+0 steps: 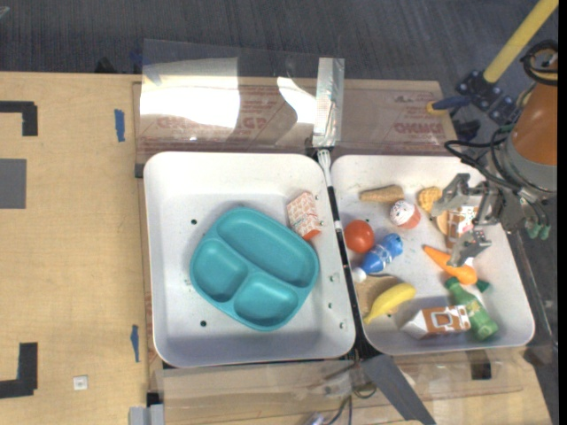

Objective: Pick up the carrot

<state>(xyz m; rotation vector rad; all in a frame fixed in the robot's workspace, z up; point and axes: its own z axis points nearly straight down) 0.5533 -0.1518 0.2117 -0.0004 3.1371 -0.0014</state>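
fingers (467, 237) spread, just above carrot (446, 263)

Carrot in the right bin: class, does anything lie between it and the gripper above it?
Nothing visible does. The gripper hangs right at the carrot, over its middle. A small carton lies just behind and a green-capped bottle just in front, both crowding the carrot but not covering it.

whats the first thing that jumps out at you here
The teal divided plate fills the middle of the left bin. The right bin holds a crowd of toy food, with the gripper low just above the carrot near a banana.
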